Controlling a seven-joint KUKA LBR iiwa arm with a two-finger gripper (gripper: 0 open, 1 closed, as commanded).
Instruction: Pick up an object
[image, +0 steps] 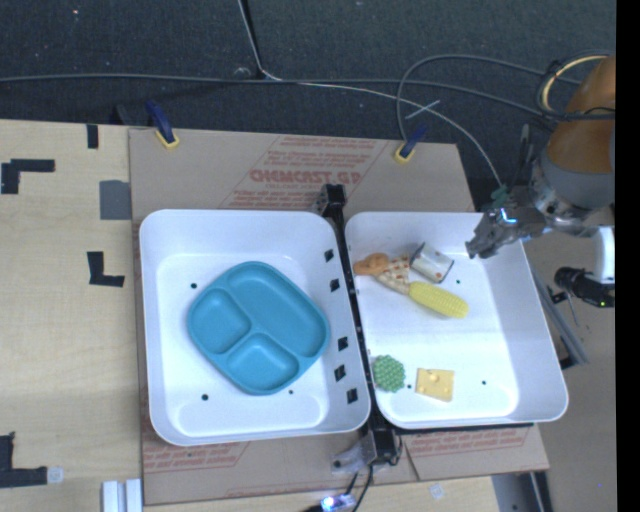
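Cheese (434, 384), a yellow holed wedge, lies near the right bin's (500, 340) front edge, with a green broccoli floret (389, 373) just beside it toward the divider. Farther back lie a corn cob (438, 299), a pizza slice (385, 268) and a small grey-white block (433, 264). The left bin (165, 300) carries a blue divided plate (257, 326). Over the right bin's far right corner hangs the gripper (484, 240), nothing between its fingers; whether they are parted I cannot tell.

Corn (438, 299) and cheese (434, 384) lie well apart, bare floor between.
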